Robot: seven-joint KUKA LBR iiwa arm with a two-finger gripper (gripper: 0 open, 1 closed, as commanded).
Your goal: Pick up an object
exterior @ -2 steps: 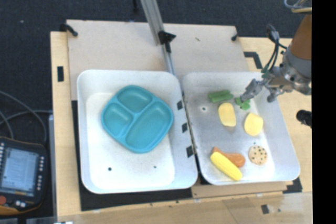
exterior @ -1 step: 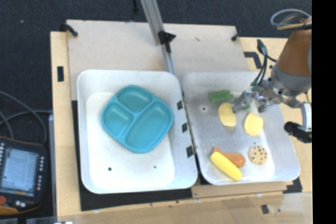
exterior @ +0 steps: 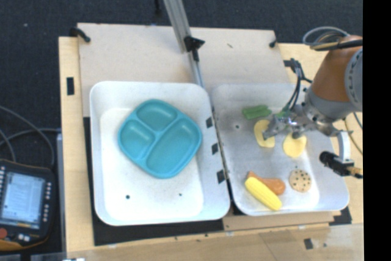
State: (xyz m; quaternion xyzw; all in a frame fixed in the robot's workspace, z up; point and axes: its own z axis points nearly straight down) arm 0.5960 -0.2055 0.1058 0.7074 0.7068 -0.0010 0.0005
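The right bin [exterior: 278,192] was my landmark, and I took things from its near edge backward. At its near wall lay a yellow corn cob [exterior: 263,193], slanted, with an orange carrot [exterior: 273,184] touching it just behind. Beside those, toward the bin's right side, sat a round tan cookie [exterior: 299,180] dotted with dark specks, apart from the carrot.

Further back, about the middle of the bin, my gripper [exterior: 283,126] hung low over the floor, reaching in from the bin's right side with my grey wrist and orange band behind it. Two pale yellow pieces flanked it: one yellow slice [exterior: 264,134] to its left, partly hidden under my metal parts, and a second yellow slice [exterior: 294,146] just nearer and to the right. I could not tell how far my fingers stood apart, nor whether anything sat between them; the hardware blurred together there.

Behind the gripper, nearer the bin's far wall, a green bean pod [exterior: 255,112] lay flat.

Left of this bin, in the neighbouring left bin [exterior: 110,198], rested a blue sectioned plate [exterior: 160,138].
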